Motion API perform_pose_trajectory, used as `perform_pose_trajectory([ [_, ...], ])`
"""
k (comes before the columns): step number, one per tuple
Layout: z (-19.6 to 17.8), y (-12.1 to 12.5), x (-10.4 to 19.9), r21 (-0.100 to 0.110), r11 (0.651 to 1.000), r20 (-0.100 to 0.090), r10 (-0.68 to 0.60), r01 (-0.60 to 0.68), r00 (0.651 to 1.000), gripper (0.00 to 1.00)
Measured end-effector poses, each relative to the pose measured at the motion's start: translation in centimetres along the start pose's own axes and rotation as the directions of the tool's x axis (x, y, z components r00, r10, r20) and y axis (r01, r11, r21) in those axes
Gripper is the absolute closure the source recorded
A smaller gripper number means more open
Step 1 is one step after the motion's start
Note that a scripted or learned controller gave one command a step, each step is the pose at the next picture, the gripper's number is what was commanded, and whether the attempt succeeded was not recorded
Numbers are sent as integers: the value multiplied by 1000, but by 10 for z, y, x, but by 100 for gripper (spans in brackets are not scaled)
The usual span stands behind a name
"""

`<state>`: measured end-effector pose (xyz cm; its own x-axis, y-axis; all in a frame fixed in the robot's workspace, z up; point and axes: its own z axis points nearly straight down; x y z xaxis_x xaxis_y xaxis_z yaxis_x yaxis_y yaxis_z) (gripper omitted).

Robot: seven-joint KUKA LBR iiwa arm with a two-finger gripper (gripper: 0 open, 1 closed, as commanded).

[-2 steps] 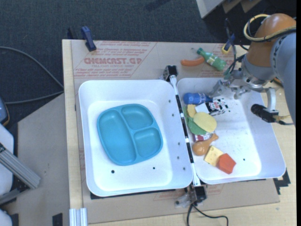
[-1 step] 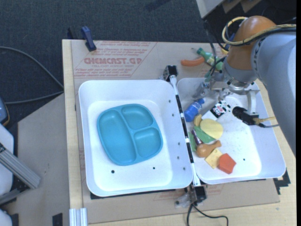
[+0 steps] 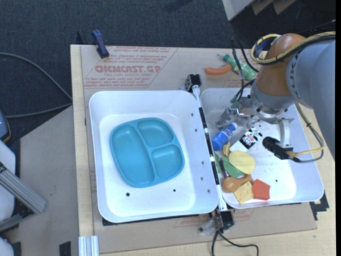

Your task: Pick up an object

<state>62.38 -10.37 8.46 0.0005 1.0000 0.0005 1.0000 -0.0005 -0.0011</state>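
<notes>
**Gripper low in the right bin**

We see the gripper [image 3: 241, 116] down in the right bin [image 3: 303, 183]; whether it is apart or together we cannot tell. Just below-left of it lies a blue bottle [image 3: 222, 137], with a yellow piece [image 3: 242, 160] farther below.

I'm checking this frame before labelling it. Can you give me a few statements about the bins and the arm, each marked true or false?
1. The blue divided plate lies in the left bin. True.
2. The small toys, such as the yellow piece and the red-orange piece, are piled on that plate. False: they lie in the right bin.
3. The gripper is above the right bin. True.
4. The blue clamp sits inside the left bin. False: it is on the bench beyond the bins.
</notes>
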Motion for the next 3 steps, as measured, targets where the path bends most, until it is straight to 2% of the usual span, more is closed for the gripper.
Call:
perform_pose_trajectory([
  [1,-10,1,0,-2,1000,0,1,-1,1000,100],
  [2,-105,-11,-39,-3,1000,2,0,0,1000,100],
  [3,-105,-11,-39,-2,1000,1,0,0,1000,0],
])
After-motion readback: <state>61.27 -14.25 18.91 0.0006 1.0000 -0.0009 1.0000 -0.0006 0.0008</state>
